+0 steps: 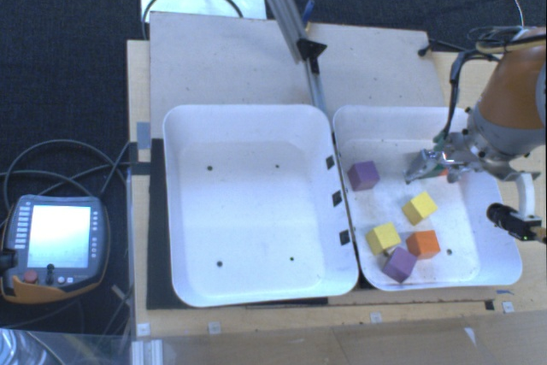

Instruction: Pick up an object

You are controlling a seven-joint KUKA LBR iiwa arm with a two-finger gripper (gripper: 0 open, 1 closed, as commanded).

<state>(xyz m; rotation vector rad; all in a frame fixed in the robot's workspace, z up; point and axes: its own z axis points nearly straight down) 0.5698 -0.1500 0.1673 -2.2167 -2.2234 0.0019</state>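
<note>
Right bin [487, 273]: gripper [419, 168] above far floor, nothing seen between fingers; finger spread cannot be told. Yellow cube [420, 207] just nearward; purple cube [363, 174] to its left.

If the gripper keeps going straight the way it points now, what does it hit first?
The gripper points toward the view's left, so the purple cube near the right bin's left wall looks first in line. Height is unclear from this slanted view, so it might pass above the cube.
</note>
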